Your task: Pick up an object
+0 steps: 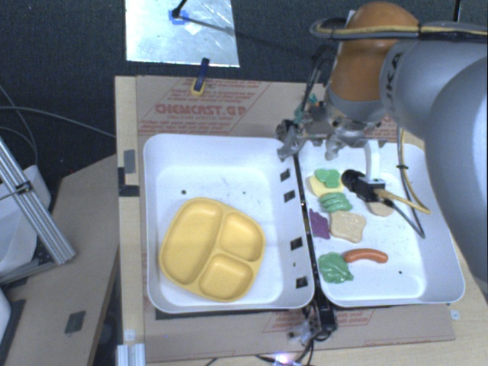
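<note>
Camera view showed us the sausage (366, 256) lying just nearer than the toast (348, 226): light, stiff, smooth, we judged, best pinched across its middle. Beyond the toast hung the jaws; open or closed, we could not tell.

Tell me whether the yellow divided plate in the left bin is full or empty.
Empty: all three compartments of the yellow plate show bare; the toy food lies in the right bin.
</note>
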`<state>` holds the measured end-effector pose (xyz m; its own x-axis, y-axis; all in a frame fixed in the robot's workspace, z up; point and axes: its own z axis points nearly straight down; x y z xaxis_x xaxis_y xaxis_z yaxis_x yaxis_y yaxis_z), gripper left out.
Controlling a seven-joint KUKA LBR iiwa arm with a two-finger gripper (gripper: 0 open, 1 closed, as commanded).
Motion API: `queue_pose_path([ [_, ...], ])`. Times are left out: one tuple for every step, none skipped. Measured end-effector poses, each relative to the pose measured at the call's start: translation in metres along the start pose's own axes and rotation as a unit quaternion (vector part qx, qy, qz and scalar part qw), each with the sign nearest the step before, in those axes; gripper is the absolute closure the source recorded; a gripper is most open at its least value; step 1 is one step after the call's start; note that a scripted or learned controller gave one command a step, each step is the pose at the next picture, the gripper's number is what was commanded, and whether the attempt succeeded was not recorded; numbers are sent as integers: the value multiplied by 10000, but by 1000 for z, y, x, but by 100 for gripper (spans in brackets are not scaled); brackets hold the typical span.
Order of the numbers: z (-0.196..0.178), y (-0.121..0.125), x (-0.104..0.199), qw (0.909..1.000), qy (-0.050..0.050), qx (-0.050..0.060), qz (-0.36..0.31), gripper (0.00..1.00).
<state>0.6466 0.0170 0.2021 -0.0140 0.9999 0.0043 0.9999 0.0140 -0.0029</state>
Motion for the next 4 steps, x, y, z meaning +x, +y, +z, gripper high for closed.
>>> queue_pose_path([
  [-116, 25, 83, 10000, -4, -96, 5, 0],
  [-274, 23, 115, 9999, 4, -124, 22, 0],
  [-274, 23, 113, 10000, -23, -47, 17, 100],
  [-166, -33, 204, 10000, -16, 41, 3, 100],
])
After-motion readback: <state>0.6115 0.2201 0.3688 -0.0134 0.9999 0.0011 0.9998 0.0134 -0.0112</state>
